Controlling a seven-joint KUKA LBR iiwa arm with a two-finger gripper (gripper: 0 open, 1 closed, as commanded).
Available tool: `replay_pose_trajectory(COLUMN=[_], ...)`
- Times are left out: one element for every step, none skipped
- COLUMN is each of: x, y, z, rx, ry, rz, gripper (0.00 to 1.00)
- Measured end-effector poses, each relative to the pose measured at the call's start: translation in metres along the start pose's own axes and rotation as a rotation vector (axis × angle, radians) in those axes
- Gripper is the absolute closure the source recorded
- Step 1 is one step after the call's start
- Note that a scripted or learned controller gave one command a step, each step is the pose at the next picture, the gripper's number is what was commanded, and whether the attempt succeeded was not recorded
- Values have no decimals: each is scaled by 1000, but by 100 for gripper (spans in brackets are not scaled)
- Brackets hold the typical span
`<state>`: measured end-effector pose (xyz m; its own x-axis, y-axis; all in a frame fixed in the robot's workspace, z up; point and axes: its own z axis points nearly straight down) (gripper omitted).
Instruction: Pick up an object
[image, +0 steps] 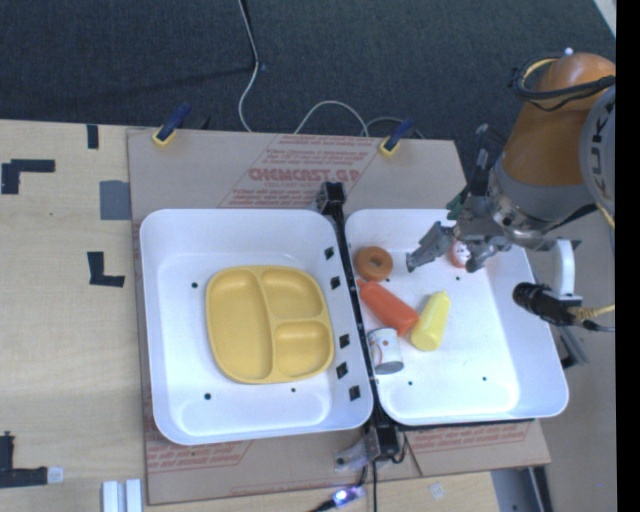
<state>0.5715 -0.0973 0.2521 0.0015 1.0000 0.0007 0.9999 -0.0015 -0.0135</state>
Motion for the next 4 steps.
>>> replay_pose_trajectory(x=[0,1,-2,-6], y=[2,4,-3,2], z=[-6,37,85,146], rx=[-12,-8,-7,-8], ry=[-1,-1,-1,-1], rz=[-3,-3,-2,-2], gripper=[0,0,0,0])
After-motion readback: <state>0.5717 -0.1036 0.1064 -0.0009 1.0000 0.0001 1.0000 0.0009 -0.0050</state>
